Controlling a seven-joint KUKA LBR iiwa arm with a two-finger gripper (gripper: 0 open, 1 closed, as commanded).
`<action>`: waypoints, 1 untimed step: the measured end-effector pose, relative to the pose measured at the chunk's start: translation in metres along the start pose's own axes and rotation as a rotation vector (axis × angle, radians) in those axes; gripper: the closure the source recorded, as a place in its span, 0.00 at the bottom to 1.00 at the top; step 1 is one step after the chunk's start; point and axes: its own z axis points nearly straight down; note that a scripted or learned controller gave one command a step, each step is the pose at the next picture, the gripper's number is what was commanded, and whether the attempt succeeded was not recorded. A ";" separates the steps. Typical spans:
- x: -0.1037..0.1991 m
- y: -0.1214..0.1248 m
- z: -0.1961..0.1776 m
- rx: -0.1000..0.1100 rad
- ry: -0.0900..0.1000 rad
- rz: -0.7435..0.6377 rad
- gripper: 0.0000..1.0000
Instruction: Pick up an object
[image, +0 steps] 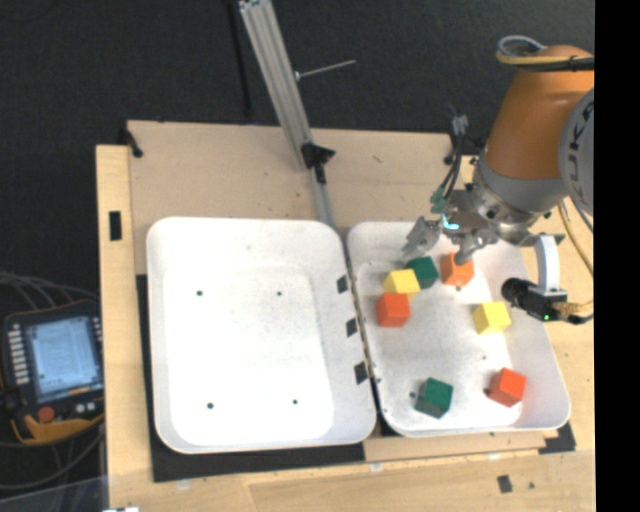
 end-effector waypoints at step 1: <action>0.000 0.001 -0.003 -0.005 0.000 0.002 0.00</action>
